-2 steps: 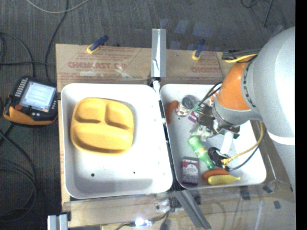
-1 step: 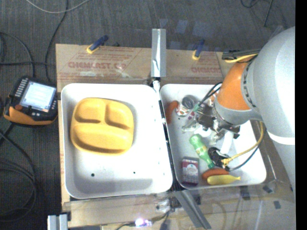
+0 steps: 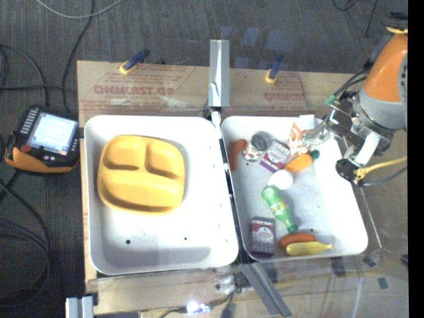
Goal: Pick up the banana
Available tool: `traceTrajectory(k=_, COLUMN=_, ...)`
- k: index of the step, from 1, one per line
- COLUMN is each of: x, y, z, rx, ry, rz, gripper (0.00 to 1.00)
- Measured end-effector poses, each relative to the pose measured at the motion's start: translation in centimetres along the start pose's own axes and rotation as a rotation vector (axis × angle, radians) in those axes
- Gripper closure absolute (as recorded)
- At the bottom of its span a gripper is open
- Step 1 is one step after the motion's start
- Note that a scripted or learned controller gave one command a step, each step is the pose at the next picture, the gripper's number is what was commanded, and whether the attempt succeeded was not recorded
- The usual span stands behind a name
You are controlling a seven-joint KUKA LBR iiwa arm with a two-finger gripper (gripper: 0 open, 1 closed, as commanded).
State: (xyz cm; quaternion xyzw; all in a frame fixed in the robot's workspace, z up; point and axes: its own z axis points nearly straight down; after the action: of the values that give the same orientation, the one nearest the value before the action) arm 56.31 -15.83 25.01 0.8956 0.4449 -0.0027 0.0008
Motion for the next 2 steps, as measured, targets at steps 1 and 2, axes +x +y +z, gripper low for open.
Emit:
traceTrajectory(k=1, x=7.8, y=-0.1, z=16.1, rx=-0.007, ry=0.006, rz=-0.049, gripper=0.00)
traceTrajectory(k=2, x=2.2, y=7.8, z=10.4, rx=-0.001, ry=0.001, rz=-0.144, gripper=0.00)
